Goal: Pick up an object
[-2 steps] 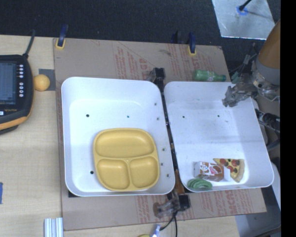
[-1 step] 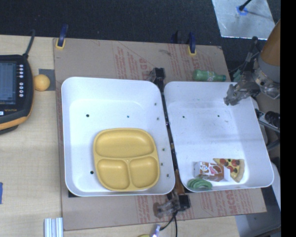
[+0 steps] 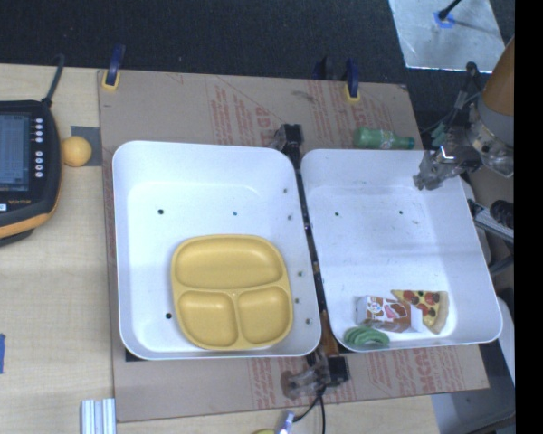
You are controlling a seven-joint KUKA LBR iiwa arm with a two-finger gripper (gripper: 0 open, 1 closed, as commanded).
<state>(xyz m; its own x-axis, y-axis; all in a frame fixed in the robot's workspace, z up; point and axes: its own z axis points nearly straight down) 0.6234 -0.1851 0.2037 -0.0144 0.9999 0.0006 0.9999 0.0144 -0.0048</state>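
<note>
My gripper [image 3: 429,178] hangs over the far right corner of the right bin [image 3: 389,233]; its fingers are small and dark against the rim. Near that bin's front edge lie a small printed packet [image 3: 386,311], a pizza-slice toy [image 3: 427,307] beside it, and a green ring-shaped piece [image 3: 367,337] at the front left corner. All three are well away from the gripper. A yellow divided tray [image 3: 232,290] rests in the left bin [image 3: 154,206], toward its front.
A green bottle-like object [image 3: 383,138] lies on the cardboard behind the right bin. A teach pendant [image 3: 14,165] and an orange ball [image 3: 75,151] sit left of the bins. Clamps hold the cardboard at the back edge.
</note>
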